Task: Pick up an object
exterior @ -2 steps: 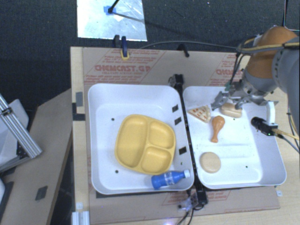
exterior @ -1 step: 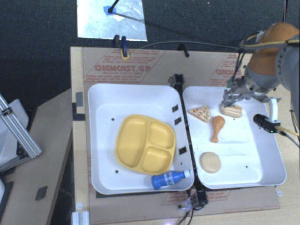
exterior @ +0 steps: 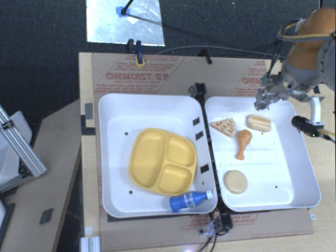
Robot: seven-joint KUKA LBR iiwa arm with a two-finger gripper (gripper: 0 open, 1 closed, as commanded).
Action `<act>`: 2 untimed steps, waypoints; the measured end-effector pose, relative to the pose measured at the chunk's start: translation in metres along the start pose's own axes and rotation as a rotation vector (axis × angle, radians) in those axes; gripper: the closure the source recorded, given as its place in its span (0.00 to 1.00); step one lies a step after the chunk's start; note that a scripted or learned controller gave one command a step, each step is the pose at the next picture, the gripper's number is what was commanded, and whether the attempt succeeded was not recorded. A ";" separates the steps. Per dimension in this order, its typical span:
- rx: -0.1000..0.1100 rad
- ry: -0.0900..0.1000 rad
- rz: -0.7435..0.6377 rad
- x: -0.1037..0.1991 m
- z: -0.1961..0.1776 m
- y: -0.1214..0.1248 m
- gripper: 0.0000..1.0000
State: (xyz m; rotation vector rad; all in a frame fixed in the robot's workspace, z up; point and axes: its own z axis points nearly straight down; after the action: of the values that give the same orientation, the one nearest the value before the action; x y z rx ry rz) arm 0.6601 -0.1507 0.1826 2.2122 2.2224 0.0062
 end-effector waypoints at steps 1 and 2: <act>-0.001 0.000 -0.001 0.001 -0.065 -0.002 1.00; 0.001 0.000 -0.001 0.000 -0.095 -0.001 1.00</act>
State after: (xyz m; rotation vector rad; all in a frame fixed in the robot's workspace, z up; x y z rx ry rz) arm 0.6586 -0.1503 0.2779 2.2109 2.2244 0.0052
